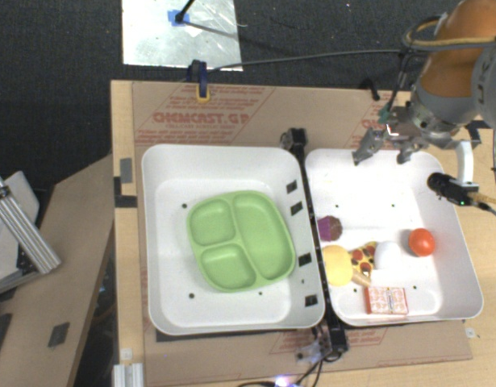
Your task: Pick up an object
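From my remote station I saw the gripper (387, 147) hanging over the far edge of the right bin (393, 192), its two grey fingers (365, 148) spread wide apart with nothing between them. The grey arm (449, 95) reached in from the right, with its orange band (472, 22) above the wrist at the far right of the view.

The objects to pick all lay in the near half of the right bin, well apart from the gripper. A purple round fruit (329, 228) sat close to the bin's left wall. Just nearer than it rested a yellow lemon-like fruit (338, 265), and beside that a small item patterned in red and yellow (363, 256) that I could not identify. A white rounded object (387, 255) lay just right of the patterned item, hard to make out against the white floor. An orange-red ball (422, 242), possibly a tomato, sat farther right, apart from the others. A small red-and-white box (386, 301) lay flat near the bin's near edge.

In the left bin (167, 184) I saw a green tray with three compartments (240, 239), lying flat and turned at an angle. Both bins rested on a brown cardboard sheet (223, 111) with red print, and a shiny metal plate (181, 22) lay beyond it at the far side.
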`<state>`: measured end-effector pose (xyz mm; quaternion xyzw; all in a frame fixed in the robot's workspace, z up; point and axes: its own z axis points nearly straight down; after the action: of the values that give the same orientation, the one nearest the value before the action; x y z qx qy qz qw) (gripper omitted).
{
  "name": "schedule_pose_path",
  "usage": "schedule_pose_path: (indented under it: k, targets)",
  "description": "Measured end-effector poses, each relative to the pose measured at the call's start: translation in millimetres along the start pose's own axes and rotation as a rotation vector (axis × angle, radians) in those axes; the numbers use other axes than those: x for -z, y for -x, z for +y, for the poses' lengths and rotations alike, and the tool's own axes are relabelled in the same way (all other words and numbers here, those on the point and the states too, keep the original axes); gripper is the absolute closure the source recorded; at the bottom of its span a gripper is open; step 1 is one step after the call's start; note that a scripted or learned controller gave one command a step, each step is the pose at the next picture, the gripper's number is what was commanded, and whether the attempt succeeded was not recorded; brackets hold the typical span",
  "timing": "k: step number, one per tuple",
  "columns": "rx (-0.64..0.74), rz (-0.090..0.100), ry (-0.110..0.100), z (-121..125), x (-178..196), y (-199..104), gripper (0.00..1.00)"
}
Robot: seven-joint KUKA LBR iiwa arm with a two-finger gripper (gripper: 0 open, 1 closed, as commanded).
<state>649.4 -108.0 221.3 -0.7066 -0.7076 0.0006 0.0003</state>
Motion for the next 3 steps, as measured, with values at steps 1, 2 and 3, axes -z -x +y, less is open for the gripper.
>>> schedule_pose_path:
  k: [1,2,3]
  targets:
    - [0.002,0.000,0.001,3,-42,-4,0.00]
    - [0.002,0.000,0.002,2,-84,-8,0.00]
    - [0.002,0.000,0.006,3,-71,-8,1.00]
